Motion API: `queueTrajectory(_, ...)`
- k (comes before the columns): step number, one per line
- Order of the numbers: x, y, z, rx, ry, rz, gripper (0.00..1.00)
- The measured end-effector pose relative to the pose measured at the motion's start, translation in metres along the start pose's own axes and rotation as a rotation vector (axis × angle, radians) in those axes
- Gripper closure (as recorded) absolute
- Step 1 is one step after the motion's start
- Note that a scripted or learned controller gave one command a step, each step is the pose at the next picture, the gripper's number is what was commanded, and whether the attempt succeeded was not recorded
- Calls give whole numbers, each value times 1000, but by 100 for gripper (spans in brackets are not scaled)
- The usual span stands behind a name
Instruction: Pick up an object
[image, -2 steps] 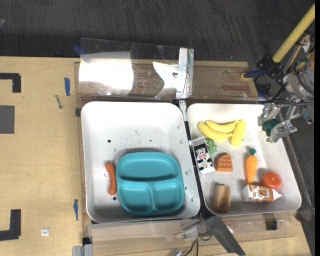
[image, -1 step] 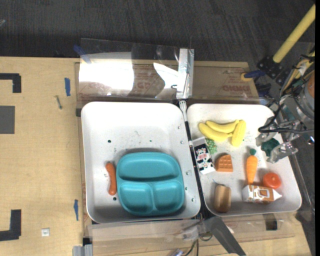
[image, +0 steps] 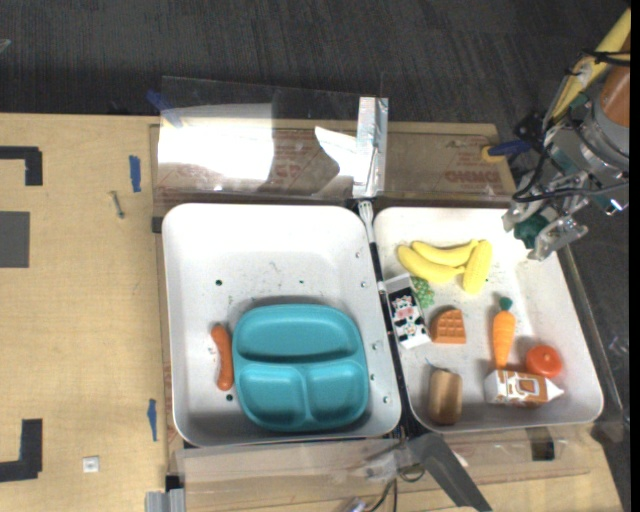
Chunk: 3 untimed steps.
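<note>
Two white bins are seen side by side on the bench. In the left bin (image: 190, 250) a teal divided tray (image: 298, 365) is set toward the near side, and a sausage (image: 223, 356) lies just beside its left edge.

The right bin (image: 575, 300) is filled with small toy foods. Bananas (image: 447, 260) are placed at the far side, with a green piece (image: 424, 293) just near of them. A printed card (image: 406, 315) is propped against the left wall, and a waffle (image: 449, 326) lies next to it. A carrot (image: 502, 334) is laid lengthwise to the right of the waffle, with a tomato (image: 544, 359) further right. At the near side a brown bread roll (image: 444, 393) and a small carton (image: 522, 387) (tipped on its side) are found.

The gripper (image: 545, 232) is held over the far right corner of the right bin, apart from every object; nothing is seen between its fingers, and whether they are apart or together cannot be told.
</note>
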<state>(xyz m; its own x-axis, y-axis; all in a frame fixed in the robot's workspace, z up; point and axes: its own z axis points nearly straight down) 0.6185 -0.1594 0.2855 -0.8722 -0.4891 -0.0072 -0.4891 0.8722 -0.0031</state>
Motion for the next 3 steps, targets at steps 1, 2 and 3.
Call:
queueTrajectory(1, 76, 13, 9, -1, 4, -162, 100)
queueTrajectory(2, 97, 12, 3, -2, 3, -314, 100)
queueTrajectory(3, 146, 8, 10, -2, 3, -497, 100)
